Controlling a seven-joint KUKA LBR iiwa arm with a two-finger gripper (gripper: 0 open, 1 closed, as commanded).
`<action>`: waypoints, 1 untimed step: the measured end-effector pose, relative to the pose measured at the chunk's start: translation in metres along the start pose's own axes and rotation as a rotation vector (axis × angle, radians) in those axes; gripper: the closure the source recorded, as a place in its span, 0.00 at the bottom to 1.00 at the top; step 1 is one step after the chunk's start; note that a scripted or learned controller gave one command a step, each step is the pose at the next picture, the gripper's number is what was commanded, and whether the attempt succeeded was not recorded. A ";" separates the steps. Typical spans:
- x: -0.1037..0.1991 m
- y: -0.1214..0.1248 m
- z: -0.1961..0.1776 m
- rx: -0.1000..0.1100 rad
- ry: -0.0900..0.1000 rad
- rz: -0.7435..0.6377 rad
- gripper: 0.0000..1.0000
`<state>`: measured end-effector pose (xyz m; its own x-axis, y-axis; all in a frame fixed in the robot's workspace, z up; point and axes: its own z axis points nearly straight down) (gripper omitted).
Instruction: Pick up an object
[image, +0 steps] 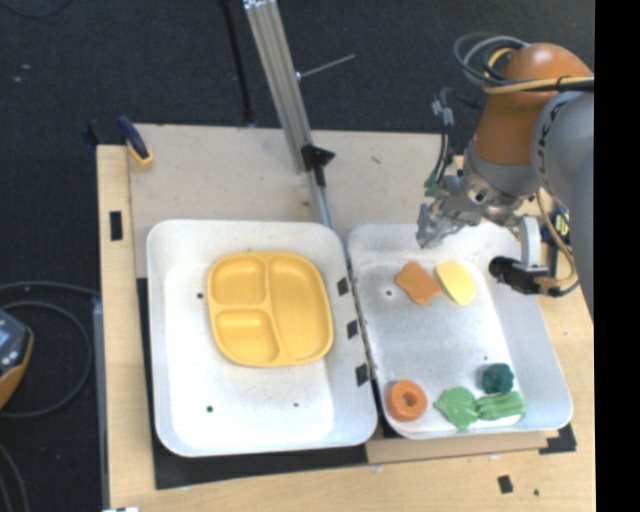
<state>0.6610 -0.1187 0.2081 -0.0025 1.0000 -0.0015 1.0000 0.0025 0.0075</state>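
Note:
The right bin (440, 340) holds an orange-brown block (418, 283) and a pale yellow piece (457, 282) side by side near its far end. Along its near edge lie an orange ring (406, 400), a light green crumpled piece (478, 408) and a small dark green lump (497, 378). My gripper (432, 232) hangs over the bin's far edge, just above and slightly right of the orange-brown block, with nothing seen between its fingers.
The left bin (180, 400) carries a yellow divided plate (270, 307). A slanted metal pole (285, 95) rises behind the bins, clamped near their joint. Bare bench board (230, 170) lies beyond the bins.

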 end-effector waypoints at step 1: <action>0.003 -0.001 -0.046 0.001 0.000 -0.001 1.00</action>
<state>0.6598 -0.1151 0.2540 -0.0034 1.0000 -0.0012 1.0000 0.0034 0.0067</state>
